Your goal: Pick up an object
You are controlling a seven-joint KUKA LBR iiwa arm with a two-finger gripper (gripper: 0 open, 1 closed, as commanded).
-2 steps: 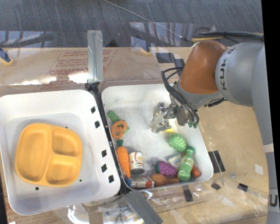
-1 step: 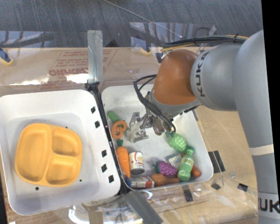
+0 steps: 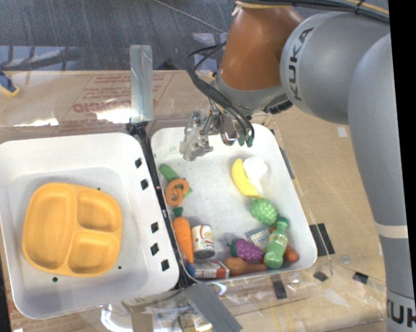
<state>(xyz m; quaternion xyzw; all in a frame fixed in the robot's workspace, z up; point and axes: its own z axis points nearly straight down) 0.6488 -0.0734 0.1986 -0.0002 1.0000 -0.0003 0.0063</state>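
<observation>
Claw (image 3: 195, 147): metal two-finger unit hanging over the upper left corner of the right bin (image 3: 286, 163), close to the far rim; whether it is spread or clenched cannot be told, and nothing is seen between its tips. Left bin (image 3: 10, 215): holds one yellow divided tray (image 3: 72, 228), lying flat and roughly centred, with bare white floor all round it. Centre divider, where the two bins meet: a green-stemmed piece and an orange ring toy (image 3: 176, 190) lie just right of it, with a carrot (image 3: 183, 237) below them running along the wall, probably slid there and so awkward to straddle from the left. Right bin, middle: a small can (image 3: 203, 240) on its side touching the carrot, then open white floor up towards the claw, the widest room for a descent. Right bin, near edge: a second can, a purple grape bunch (image 3: 248, 250) and a green bottle (image 3: 276, 247) packed together against the wall, poor candidates since fingers would foul neighbours. Right bin, right half: a banana (image 3: 243, 179) touching a white piece (image 3: 255, 170), a green knobbly fruit (image 3: 265, 211) just below; the banana, with clear floor on its left flank, looks the nearest easy target. Task status, judged: no object yet secured.
</observation>
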